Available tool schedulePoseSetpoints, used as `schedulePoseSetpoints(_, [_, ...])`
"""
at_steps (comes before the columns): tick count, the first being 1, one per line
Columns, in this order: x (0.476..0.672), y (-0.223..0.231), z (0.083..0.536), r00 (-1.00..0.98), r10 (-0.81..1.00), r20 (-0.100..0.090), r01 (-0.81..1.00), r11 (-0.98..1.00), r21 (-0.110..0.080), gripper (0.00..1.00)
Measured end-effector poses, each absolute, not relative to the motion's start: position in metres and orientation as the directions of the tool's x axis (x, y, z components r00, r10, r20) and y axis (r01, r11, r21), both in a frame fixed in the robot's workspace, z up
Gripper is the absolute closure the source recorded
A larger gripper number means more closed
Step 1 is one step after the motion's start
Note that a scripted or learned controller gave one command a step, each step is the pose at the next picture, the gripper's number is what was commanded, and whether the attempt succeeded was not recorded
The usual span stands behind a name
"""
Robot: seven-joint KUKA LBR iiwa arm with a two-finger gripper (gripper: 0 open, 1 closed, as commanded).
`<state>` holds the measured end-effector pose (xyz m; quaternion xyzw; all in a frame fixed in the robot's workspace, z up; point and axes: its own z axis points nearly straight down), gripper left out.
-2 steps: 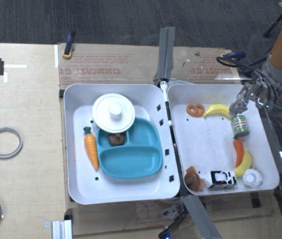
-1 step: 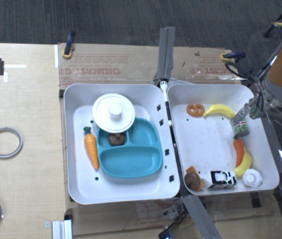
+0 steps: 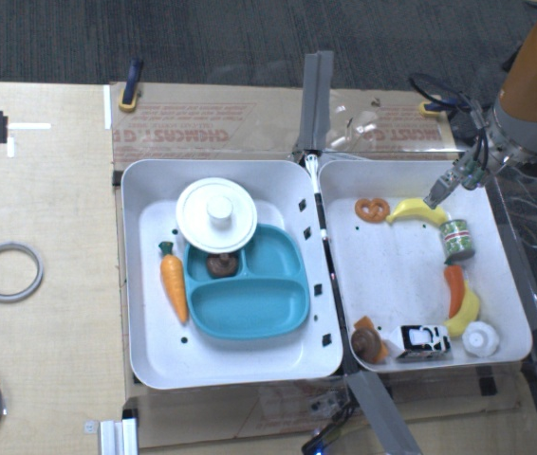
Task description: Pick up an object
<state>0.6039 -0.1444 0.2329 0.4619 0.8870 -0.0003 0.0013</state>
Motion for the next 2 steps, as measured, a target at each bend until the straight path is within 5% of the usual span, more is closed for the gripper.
schedulePoseSetpoints(1, [0.577,-0.182,0.11,-0.629,0.777,-0.001,0.777,0.629,0.0,1.0])
schedulePoseSetpoints(2, [0.579,-0.1,0.243,-0.595,0.803,-0.002,0.803,0.595,0.001,1.0])
